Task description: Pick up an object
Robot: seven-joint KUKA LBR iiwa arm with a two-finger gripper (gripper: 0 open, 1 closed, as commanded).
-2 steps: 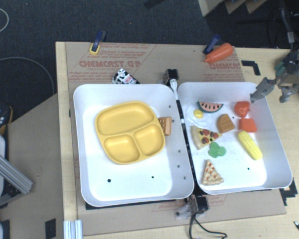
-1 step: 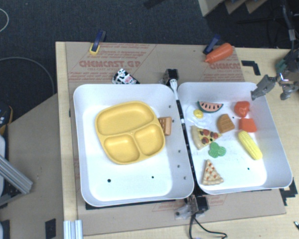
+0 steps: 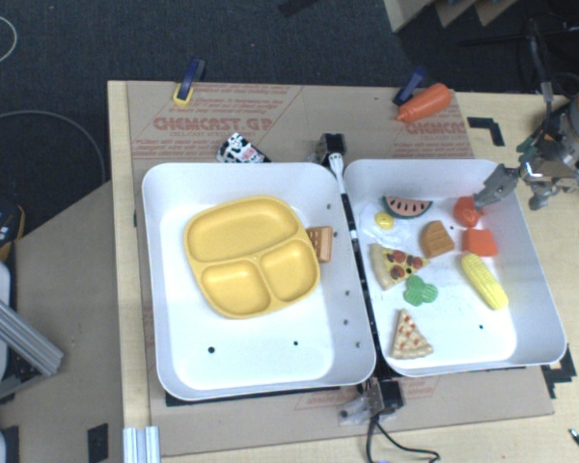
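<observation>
Camera view: gripper (image 3: 490, 187) hung over right bin (image 3: 545, 297), far edge.
Tomato (image 3: 466, 212): just under fingertip, touching or not unclear.
Claw state: cannot tell.

Arm (image 3: 560, 148) at right edge of frame: grey metal wrist, dark cabling along it, small teal and red marks. Gripper (image 3: 492, 189): grey fingers.

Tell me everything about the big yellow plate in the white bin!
The yellow plate is a smooth, plastic-looking tray with rounded corners and three hollows: one large section across the top and two smaller ones below. It lies flat and turned a little askew in the left bin, toward the back. Nothing sits in its sections. A small brown block rests against its right edge.
</observation>
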